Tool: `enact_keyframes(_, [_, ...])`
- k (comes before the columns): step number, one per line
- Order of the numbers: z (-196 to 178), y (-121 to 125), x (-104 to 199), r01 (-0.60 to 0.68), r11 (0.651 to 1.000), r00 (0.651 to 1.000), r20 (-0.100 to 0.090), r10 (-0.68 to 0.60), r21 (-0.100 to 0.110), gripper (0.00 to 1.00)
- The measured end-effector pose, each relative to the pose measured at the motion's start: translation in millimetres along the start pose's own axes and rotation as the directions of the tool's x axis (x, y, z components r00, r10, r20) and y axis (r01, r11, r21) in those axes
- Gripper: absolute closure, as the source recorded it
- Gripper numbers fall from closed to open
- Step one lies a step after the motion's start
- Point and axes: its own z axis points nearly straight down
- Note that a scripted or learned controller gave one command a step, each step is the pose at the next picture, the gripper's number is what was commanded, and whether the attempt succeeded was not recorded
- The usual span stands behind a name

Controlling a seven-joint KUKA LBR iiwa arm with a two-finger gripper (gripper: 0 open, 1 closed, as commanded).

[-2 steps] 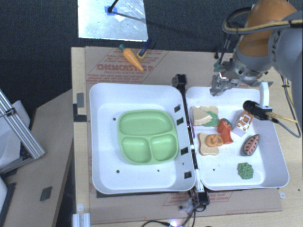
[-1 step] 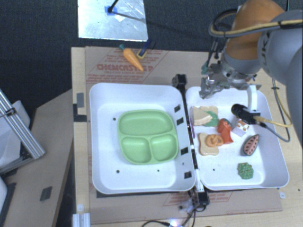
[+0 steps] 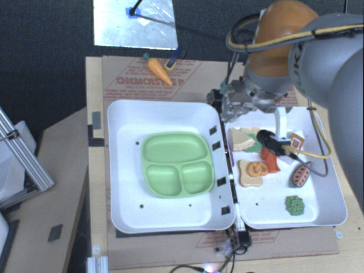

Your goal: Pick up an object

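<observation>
We are hovering the gripper (image 3: 229, 103) over the right bin's (image 3: 322, 195) far left corner, unable to tell if it is open.

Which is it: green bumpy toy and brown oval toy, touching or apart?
Apart. The camera view shows white bin floor between green bumpy toy and brown oval toy.

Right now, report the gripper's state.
Gripper: cannot be told from this view; it hangs at the back left corner of the right bin.
</observation>
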Motion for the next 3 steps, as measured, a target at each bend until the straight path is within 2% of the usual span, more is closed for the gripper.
enact_keyframes(1, [-2.2,-19.8,25.5,-0.002,1.000,1.000,0.001,0.002,0.001,1.00])
enact_keyframes(3, [14.8,-14.6,25.7,-0.008,1.000,1.000,0.002,0.008,0.001,1.00])
